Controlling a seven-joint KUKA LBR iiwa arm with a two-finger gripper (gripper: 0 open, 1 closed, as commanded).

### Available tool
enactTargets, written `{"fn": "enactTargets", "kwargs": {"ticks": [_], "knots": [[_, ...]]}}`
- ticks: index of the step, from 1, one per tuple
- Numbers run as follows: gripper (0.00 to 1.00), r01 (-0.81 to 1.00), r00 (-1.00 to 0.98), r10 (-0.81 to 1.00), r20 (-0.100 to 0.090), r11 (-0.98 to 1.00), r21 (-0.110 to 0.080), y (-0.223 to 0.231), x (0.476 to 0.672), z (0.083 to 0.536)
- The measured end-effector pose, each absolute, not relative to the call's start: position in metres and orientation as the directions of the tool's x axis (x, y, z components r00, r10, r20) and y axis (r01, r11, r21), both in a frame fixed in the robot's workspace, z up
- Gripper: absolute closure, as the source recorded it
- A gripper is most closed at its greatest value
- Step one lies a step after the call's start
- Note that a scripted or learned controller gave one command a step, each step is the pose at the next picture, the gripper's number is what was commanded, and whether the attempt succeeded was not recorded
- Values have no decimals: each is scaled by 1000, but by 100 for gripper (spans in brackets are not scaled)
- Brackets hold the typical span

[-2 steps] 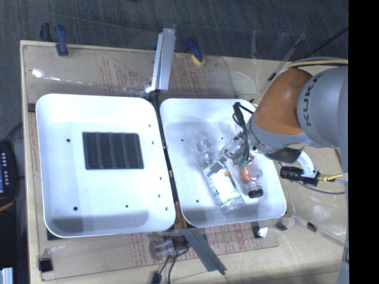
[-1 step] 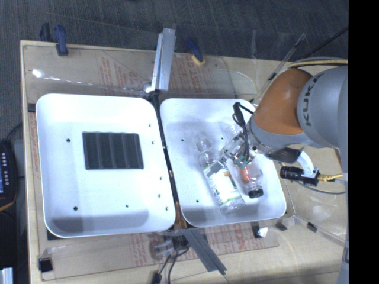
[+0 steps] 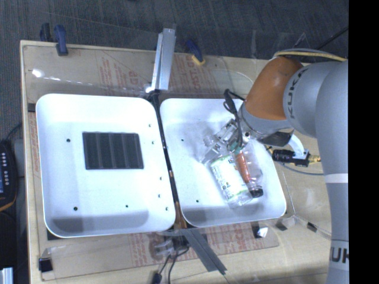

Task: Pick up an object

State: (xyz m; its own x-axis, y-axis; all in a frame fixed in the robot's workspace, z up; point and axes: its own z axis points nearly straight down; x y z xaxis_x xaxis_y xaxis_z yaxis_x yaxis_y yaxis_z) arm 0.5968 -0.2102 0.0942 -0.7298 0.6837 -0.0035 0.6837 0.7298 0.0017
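Note:
In the right bin (image 3: 195,209) lies a clear plastic bottle with a white and green label (image 3: 230,181), and beside it an orange tube with a dark cap (image 3: 245,169). My gripper (image 3: 218,142) reaches down into this bin from the right, its metal fingers just up and left of the bottle's upper end. A dark ribbed rectangular pad (image 3: 112,150) lies flat in the left bin (image 3: 59,206). I see nothing between the fingers.
A metal divider bar (image 3: 163,58) runs up from the seam between the bins. Blue clamps (image 3: 60,38) hold the board's far edge. Cables and a small connector (image 3: 290,155) lie right of the right bin.

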Motion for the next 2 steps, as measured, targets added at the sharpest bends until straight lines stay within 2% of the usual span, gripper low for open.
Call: {"fn": "enactTargets", "kwargs": {"ticks": [1, 2], "knots": [[100, 682, -732, 682, -2, 732, 4, -207, 598, 105], [100, 657, -754, 657, -1, 754, 1, -143, 615, 179]]}}
